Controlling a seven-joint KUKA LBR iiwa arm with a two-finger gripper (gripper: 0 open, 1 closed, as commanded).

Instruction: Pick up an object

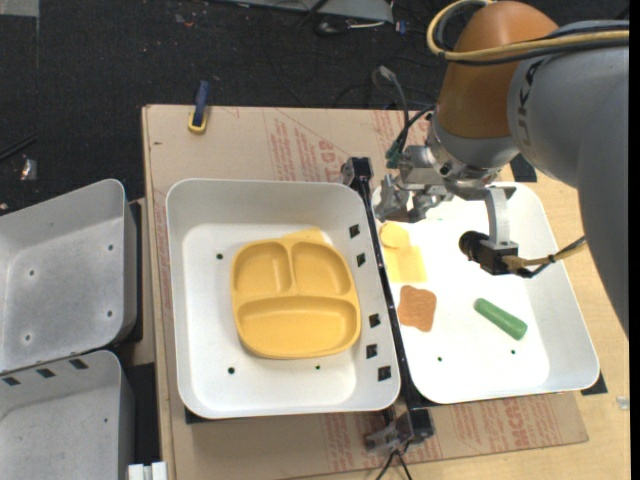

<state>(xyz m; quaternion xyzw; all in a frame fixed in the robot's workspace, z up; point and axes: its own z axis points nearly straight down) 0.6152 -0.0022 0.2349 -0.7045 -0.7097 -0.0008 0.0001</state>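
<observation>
While hanging over the far left corner of the right bin [560, 368], gripper [405, 200] reads as mid-approach, nothing seen between its parts (spread or pressed together: cannot tell, too cluttered by cables and shadow). Nearest candidate: pale yellow piece [403, 256] just below it, against the bin's left wall. Next move, at a guess: short drop onto that piece, squared to the wall so the divider [385, 298] doesn't foul the descent. Just nearer along the same wall, brown slab [418, 308]; toward the bin's near right, green stick [500, 319], well apart. Left bin [190, 368] bearing a yellow divided tray [295, 300]. Blue-and-yellow tool [200, 106] at the table's far left corner.
</observation>
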